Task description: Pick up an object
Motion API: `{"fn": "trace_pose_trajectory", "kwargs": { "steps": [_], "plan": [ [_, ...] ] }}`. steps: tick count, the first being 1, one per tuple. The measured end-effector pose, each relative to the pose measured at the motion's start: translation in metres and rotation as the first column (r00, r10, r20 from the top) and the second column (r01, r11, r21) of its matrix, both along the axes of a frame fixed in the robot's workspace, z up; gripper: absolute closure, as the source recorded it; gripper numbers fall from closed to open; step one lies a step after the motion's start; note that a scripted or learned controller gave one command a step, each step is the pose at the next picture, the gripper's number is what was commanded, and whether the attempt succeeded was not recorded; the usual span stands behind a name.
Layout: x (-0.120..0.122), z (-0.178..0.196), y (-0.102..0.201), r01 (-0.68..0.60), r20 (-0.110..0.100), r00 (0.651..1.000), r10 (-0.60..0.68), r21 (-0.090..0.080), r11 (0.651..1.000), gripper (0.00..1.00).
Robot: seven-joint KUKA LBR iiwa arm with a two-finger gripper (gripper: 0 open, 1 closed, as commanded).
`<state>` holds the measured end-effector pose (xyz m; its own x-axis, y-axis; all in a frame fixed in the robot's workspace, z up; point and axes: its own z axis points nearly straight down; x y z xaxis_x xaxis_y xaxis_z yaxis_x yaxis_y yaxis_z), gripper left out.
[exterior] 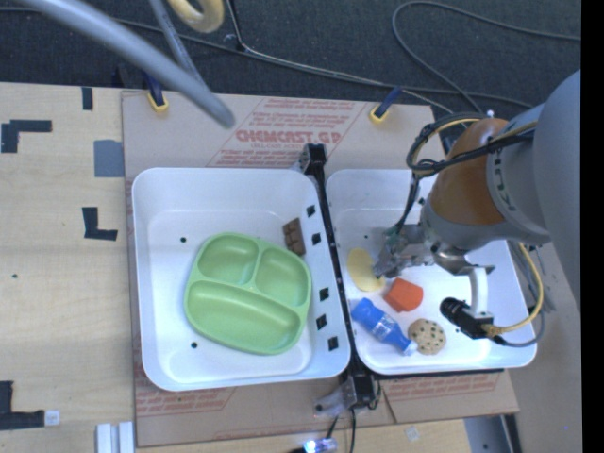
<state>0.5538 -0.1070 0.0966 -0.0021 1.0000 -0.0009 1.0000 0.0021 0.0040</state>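
The grey arm [538,159] comes in from the right edge of the counter [57,206] and bends down over the right bin [514,347], its orange band [469,182] sitting above the wrist. The gripper [394,253] hangs low over the middle of that bin, just above the pale yellow disc [363,269] and beside the orange block [405,295]. How far it is open cannot be told, since the wrist body covers most of it and the tips blur into dark metal; nothing can be seen held in it.

Near the front edge of the right bin lie a blue bottle [381,326] and, just beside it, a chocolate-chip cookie [427,335]. A black cable fitting [464,317] hangs off the arm near the bin's front right corner. The far right part of the bin is hidden under the arm.

The left bin [151,253] carries a green divided plate [248,293] near its middle, and a small brown piece [294,236] lies by its right wall; what that piece is cannot be made out.

The cardboard sheet [283,130] under the bins bears red printing along its back edge; "CHEMCAST GP" can be read, the smaller lines around it are too fine.
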Motion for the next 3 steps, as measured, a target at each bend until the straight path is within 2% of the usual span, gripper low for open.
{"fn": "trace_pose_trajectory", "kwargs": {
  "steps": [2,3],
  "plan": [
    [0.003,0.122,-0.012,0.001,0.002,1.000,-0.001,-0.001,1.000,1.00],
    [0.004,0.142,-0.012,0.001,-0.002,1.000,-0.001,0.001,1.000,1.00]
  ]
}}
